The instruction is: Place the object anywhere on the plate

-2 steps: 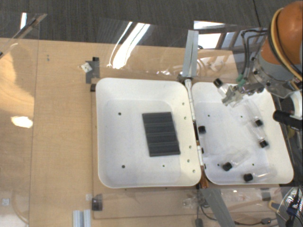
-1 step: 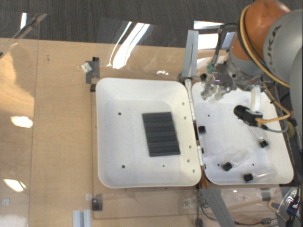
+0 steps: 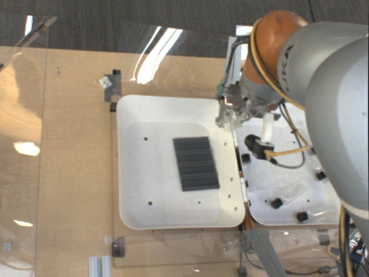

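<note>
The arm's gripper point(image 3: 232, 115) hangs over the seam between the two white bins, its jaw state impossible to tell from here, while the dark ribbed plate point(image 3: 196, 163) lies flat mid left bin point(image 3: 135, 201), well clear of it.

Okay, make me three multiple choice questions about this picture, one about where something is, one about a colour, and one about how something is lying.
1. Where does the dark ribbed plate lie?
A. in the left bin
B. in the right bin
C. on the bare bench

2. What colour are the two bins?
A. blue
B. white
C. black

3. How does the ribbed plate sit?
A. standing on edge
B. hanging over the rim
C. flat on the bin floor

Answers:
1. A, it lies near the middle of the left bin.
2. B, the left bin and the right bin are both white.
3. C, its whole ribbed face shows from above.
</note>
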Robot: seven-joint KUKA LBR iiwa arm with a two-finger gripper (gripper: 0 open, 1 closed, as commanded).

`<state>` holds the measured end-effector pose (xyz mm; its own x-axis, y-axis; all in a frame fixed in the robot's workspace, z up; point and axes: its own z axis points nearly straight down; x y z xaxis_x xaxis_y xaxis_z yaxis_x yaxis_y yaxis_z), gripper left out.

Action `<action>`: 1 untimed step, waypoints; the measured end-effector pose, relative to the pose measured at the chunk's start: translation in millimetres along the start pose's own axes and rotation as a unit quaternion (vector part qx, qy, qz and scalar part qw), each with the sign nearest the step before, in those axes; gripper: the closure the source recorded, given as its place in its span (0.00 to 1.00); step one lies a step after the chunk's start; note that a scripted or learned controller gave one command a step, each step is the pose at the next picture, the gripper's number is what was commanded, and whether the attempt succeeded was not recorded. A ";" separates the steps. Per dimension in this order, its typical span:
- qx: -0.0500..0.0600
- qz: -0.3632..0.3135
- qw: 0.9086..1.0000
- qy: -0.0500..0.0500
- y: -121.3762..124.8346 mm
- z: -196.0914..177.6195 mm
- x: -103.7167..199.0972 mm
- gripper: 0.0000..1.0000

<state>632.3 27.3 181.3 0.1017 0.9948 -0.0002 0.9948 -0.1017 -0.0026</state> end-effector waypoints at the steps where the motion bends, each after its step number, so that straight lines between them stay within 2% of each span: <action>1: -0.002 -0.009 1.000 0.000 -31.9 -81.4 96.4 1.00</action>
<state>610.7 126.4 262.7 0.0841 0.9965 0.0006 0.9965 -0.0841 0.0016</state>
